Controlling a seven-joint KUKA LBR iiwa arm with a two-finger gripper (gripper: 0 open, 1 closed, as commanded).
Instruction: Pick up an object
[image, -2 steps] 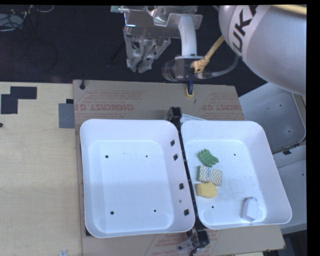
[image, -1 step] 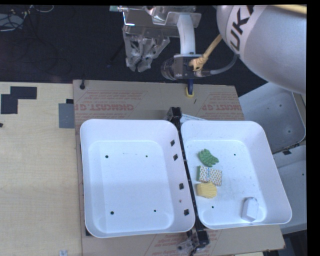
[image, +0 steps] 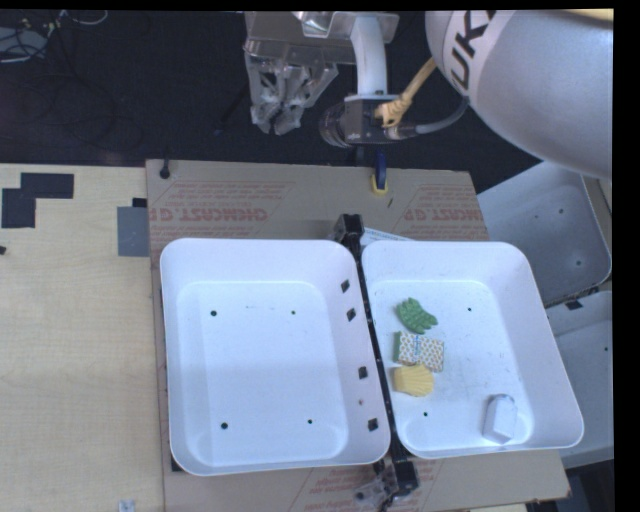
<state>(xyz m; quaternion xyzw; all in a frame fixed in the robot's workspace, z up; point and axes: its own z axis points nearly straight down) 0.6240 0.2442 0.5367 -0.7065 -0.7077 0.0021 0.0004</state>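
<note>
Hovering with nothing held, its opening impossible to judge, the gripper (image: 288, 95) risks straddling the clustered green piece (image: 416, 316) and patterned block (image: 419, 351) far below-right.

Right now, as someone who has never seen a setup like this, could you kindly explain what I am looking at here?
A single camera looks down at a slant on a bench. The big grey shape is a robot arm; its gripper hangs above the far edge, holding nothing. Below sit two shallow white bins. The right bin holds four small things: a green piece, a patterned block, a yellow piece and a white object. The left bin sits beside it.
</note>
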